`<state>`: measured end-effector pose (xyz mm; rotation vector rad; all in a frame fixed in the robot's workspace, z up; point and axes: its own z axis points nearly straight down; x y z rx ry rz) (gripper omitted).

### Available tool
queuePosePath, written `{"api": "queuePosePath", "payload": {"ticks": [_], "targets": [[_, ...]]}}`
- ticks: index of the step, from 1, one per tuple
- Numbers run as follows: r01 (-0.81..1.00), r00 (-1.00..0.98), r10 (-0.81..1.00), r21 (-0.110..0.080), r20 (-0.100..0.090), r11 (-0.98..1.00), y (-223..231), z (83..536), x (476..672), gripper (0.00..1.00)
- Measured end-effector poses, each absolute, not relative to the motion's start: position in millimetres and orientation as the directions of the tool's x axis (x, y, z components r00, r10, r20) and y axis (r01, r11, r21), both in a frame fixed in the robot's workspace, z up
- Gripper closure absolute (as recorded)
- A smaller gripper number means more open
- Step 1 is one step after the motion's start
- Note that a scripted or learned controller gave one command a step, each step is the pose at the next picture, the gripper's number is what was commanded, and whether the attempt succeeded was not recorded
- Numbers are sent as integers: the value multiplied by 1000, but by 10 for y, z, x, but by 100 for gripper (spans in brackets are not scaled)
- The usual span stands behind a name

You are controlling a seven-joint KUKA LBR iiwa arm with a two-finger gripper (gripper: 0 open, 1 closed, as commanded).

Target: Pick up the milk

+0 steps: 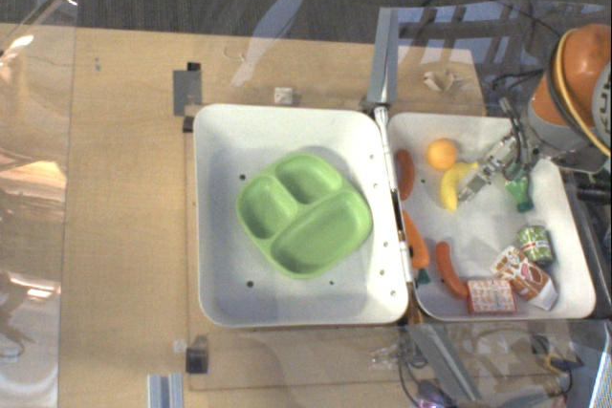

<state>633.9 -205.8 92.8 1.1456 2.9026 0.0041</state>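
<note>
Lowest in the right bin (574, 234), at 5 o'clock, the milk (525, 275) is laid tilted, long axis 10-to-4 o'clock. Spread fingers of the gripper (490, 169) are seen over the banana (453, 185).

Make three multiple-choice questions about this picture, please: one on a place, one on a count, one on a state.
1. Where does the green divided plate lie?
A. in the left bin
B. in the right bin
C. on the bare bench

2. How many compartments does the plate have?
A. two
B. three
C. five

3. How is the milk carton lying?
A. between the gripper's fingers
B. on the plate
C. on the floor of the right bin, apart from the gripper

Answers: 1 A, it sits in the middle of the left bin. 2 B, two small and one large. 3 C, the gripper is over the banana, farther back.
</note>
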Motion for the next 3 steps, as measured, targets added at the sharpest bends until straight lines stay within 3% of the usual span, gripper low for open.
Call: {"api": "queuePosePath", "payload": {"ticks": [1, 3], "targets": [[737, -676, 737, 6, -7, 676, -2049, 1173, 5790, 0], [731, -682, 731, 17, -30, 682, -2073, 950, 4974, 0]]}}
